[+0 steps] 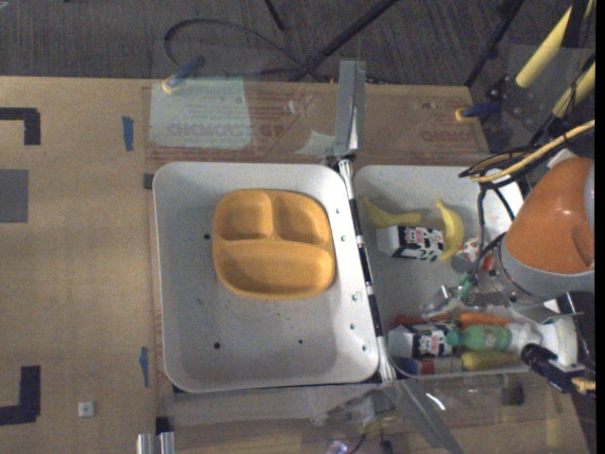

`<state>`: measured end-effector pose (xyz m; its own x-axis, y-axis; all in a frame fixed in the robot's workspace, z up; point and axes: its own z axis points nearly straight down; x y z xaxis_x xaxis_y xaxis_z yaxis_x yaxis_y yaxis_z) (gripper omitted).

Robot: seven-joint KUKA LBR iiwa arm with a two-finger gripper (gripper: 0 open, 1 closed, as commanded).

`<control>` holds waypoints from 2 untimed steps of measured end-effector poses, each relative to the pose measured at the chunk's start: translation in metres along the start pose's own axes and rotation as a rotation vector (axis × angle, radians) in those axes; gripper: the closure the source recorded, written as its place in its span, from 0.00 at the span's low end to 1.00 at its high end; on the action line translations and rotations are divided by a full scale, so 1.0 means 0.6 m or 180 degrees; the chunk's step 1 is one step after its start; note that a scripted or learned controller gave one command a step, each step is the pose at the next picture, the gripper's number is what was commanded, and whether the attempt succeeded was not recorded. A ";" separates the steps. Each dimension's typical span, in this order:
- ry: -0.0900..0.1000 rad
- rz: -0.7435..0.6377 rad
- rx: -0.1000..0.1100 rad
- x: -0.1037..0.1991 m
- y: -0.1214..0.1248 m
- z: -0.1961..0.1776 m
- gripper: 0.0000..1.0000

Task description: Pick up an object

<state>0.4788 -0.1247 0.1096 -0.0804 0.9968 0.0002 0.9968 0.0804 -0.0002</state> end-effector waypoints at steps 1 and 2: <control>-0.0003 0.0009 -0.0001 -0.001 -0.001 -0.016 1.00; -0.0001 0.0229 0.0008 0.029 0.003 -0.203 1.00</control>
